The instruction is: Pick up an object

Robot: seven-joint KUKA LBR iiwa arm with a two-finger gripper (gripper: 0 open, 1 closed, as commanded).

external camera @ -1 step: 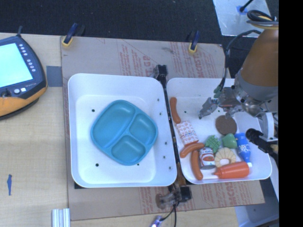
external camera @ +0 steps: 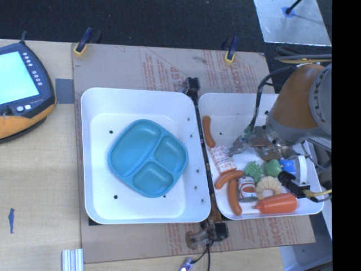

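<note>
1. The gripper (external camera: 243, 144) hangs low over the right bin (external camera: 225, 103), its metal tip just right of a small red-and-white packet (external camera: 223, 160). How far apart its parts stand I cannot tell, and nothing shows as held.
2. The pickable things crowd the near half of the right bin: a sausage (external camera: 208, 131) alone by the left wall, two more sausages (external camera: 228, 178) nearer, a small can (external camera: 246, 188), a corn cob (external camera: 269, 185), a green piece (external camera: 273, 167) and a carrot (external camera: 277, 203) along the near rim.
3. These look like light plastic toy foods, stiff and smooth, so likely slippery and apt to roll.
4. The lone sausage seems easiest: grasp across its narrow middle, since it lies apart from the rest.
5. The packet is flat and probably flimsy, hard to pinch.
6. The left bin (external camera: 93, 103) holds a blue divided plate (external camera: 148, 158), broad and shallow, graspable only at its rim.
</note>
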